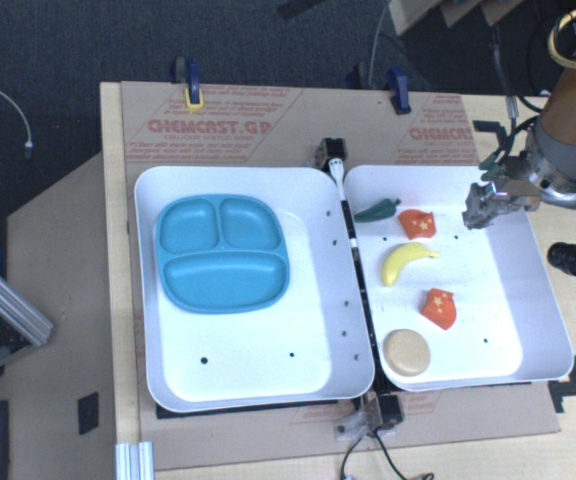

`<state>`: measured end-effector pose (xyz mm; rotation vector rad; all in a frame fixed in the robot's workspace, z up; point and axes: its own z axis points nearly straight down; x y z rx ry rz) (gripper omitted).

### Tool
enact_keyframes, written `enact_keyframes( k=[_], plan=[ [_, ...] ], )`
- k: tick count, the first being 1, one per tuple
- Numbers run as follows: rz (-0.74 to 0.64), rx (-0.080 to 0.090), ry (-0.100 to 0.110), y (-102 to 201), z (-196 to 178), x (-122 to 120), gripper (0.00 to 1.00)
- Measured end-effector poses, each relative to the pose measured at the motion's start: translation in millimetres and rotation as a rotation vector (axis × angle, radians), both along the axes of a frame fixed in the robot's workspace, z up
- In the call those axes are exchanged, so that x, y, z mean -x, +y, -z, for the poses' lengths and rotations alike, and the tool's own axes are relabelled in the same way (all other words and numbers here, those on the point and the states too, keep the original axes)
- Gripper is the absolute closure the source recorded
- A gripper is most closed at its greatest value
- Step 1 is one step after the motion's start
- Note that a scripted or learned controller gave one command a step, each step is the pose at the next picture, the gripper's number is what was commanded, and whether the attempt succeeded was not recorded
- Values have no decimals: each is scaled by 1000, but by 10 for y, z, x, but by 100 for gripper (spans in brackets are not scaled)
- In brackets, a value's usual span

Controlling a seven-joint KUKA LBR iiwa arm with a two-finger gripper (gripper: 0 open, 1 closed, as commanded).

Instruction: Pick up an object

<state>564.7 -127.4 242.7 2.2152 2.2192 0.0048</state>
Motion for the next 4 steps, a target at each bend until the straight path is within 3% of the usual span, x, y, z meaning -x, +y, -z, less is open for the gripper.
enact_keyframes(
  k=[1,4],
  plan=[
    [1,0,1,-1,-446,-7,100],
    [-5,-5,9,1568,-97,146,100]
  ],
)
